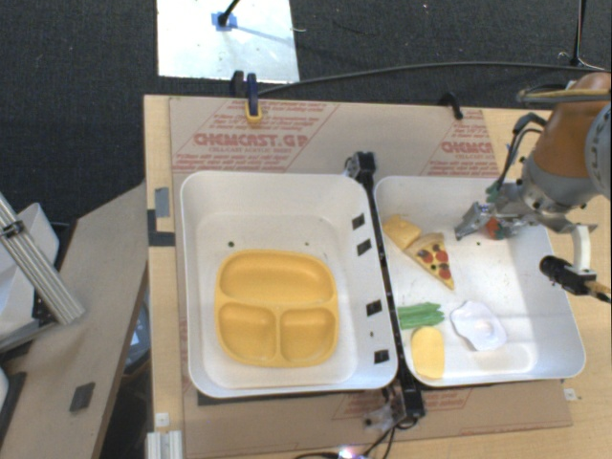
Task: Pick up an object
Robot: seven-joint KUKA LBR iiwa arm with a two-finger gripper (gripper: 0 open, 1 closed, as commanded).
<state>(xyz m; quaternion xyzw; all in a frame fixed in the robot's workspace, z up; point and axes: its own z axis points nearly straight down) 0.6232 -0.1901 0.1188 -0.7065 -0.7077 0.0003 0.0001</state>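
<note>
My gripper (481, 223) hangs low over the back of the right bin (535, 357), to the right of the toy food. A yellow wedge (402, 229) lies at the bin's back left, touching a pizza slice (436, 260) with red dots. Nearer the front lie a green pod (419, 314), a yellow oval piece (427, 352) and a white crumpled piece (478, 325). Nothing shows between the gripper and the bin floor.
The left bin (206, 228) holds a yellow divided plate (277, 306). A ridge with black clips (375, 306) separates the two bins. The grey arm with its orange band (574, 142) comes in from the right above the right bin's back corner.
</note>
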